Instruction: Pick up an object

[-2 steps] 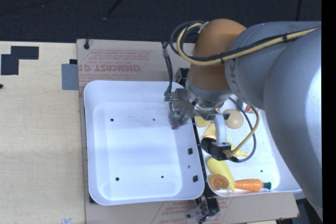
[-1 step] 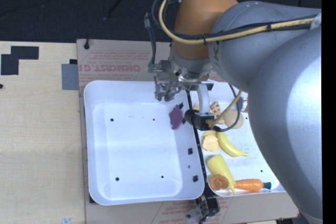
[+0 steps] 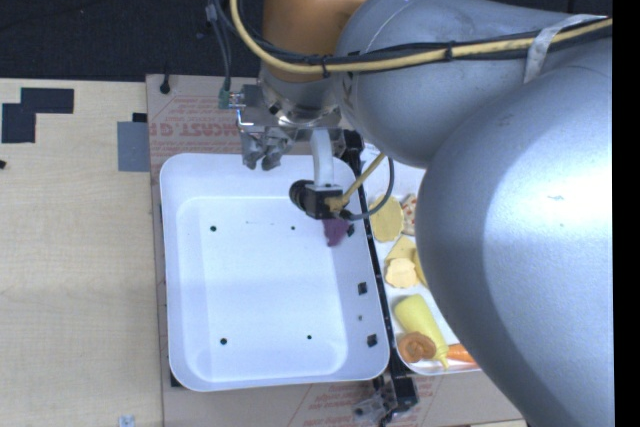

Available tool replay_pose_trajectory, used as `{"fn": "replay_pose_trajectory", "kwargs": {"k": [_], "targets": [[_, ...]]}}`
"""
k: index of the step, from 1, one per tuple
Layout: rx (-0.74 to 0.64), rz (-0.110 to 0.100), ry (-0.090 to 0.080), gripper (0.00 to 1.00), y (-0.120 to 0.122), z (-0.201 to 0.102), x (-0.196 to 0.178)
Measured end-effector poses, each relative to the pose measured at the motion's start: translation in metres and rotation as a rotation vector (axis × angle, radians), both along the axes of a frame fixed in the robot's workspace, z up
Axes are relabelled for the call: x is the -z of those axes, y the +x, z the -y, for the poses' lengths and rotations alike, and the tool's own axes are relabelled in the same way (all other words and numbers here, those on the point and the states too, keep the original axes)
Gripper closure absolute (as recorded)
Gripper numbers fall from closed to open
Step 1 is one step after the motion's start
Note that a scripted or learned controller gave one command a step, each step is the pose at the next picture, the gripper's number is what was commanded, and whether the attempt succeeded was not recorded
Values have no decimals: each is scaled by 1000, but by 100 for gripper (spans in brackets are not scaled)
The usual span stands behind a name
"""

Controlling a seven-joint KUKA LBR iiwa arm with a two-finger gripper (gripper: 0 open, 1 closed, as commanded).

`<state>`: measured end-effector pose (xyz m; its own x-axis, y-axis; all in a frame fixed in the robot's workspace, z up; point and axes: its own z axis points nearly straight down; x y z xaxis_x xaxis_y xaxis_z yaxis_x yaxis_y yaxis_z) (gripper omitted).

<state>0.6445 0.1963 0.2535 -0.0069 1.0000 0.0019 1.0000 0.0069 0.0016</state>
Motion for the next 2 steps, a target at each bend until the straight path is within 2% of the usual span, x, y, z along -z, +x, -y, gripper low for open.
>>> {"fn": "replay_pose_trajectory", "kwargs": {"k": [1, 2], "targets": [[1, -2, -1, 100, -1, -50, -18], [4, 12, 3, 100, 1, -46, -166]]}}
